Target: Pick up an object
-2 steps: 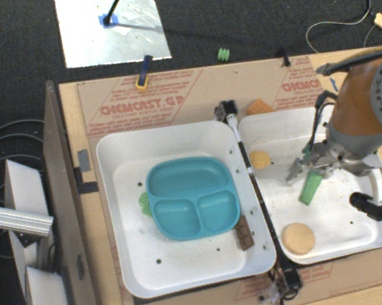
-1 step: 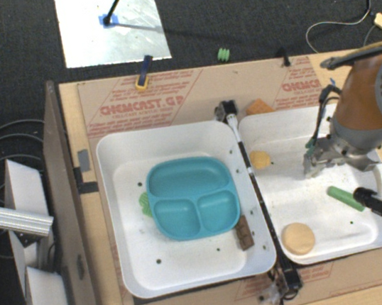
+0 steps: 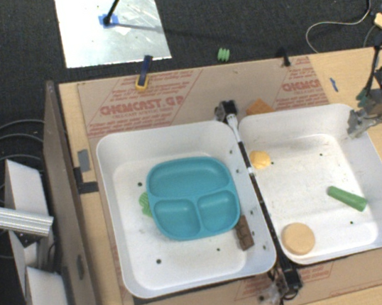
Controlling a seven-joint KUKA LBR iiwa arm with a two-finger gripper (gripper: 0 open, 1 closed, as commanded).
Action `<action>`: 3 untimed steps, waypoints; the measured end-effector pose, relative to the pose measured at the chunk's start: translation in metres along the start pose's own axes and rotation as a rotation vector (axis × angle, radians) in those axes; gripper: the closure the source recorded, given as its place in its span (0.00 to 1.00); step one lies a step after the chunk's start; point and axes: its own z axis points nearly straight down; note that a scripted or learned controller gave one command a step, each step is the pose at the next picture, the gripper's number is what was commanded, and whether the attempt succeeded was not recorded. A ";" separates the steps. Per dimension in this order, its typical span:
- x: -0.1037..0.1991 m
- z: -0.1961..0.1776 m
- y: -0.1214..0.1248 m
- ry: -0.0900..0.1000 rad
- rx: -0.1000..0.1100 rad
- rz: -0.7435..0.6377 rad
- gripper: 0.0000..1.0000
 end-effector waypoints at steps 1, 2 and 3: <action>0.005 0.008 -0.002 0.007 0.011 -0.004 0.00; 0.005 0.066 -0.053 0.010 0.020 -0.001 0.00; 0.006 0.113 -0.073 0.009 0.017 -0.002 0.00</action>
